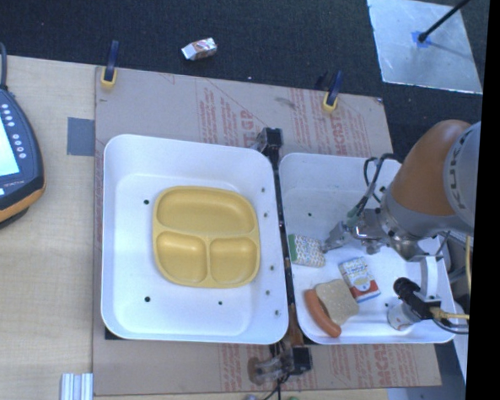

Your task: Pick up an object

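Grey below its orange band, the arm (pixel 427 176) leaned in from the right of the frame, with its gripper (pixel 346 233) low over the middle of the right-hand white bin (pixel 319 178). Whether the gripper was open or shut could not be told from this angle, and nothing could be seen in its hold.

It sat just to the upper right of a green-and-white speckled packet (pixel 308 250) lying by the bin's left wall. Whether the two touched could not be told. To the gripper's lower right lay a small carton (pixel 359 276) with a red and blue label, its print too small to read. Below that, a slice of bread (pixel 338 300) rested against an orange sausage (pixel 322 313) near the bin's lower edge.

The left-hand bin (pixel 117 229) held a yellow divided plate (pixel 206 234). Both bins stood on a cardboard sheet (pixel 230 109) with faint red printing that could not be read, pinned at the top by two clamps (pixel 110 70). A teach pendant (pixel 3 163) lay at the frame's left edge, and a crumpled wrapper (pixel 199 49) sat on the dark floor at upper left.
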You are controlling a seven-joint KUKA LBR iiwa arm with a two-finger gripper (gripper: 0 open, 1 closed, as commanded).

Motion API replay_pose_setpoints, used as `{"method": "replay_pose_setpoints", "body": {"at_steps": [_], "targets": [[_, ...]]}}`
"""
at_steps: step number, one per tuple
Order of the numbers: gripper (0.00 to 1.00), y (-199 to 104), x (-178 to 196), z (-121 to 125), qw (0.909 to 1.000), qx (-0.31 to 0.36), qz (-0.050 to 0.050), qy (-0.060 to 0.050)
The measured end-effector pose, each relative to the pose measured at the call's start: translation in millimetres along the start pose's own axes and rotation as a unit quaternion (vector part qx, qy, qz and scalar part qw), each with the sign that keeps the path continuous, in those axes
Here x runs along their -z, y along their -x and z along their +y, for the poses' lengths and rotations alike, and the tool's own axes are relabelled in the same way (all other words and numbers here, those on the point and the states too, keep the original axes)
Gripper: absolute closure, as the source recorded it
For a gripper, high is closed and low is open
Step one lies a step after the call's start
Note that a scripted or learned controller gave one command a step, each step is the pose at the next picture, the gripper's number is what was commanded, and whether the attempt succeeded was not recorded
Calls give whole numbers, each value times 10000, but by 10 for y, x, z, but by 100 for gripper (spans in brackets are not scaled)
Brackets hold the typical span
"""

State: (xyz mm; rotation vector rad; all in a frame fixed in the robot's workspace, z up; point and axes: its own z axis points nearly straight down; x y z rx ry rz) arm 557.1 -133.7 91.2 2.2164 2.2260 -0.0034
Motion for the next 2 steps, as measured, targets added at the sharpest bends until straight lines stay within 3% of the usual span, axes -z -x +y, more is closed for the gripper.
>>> {"method": "replay_pose_setpoints", "body": {"at_steps": [1, 2], "targets": [[0, 218, -1, -687, 10000, 8, 6, -13], [100, 223, 101, -681, 10000, 38, 2, -16]]}}
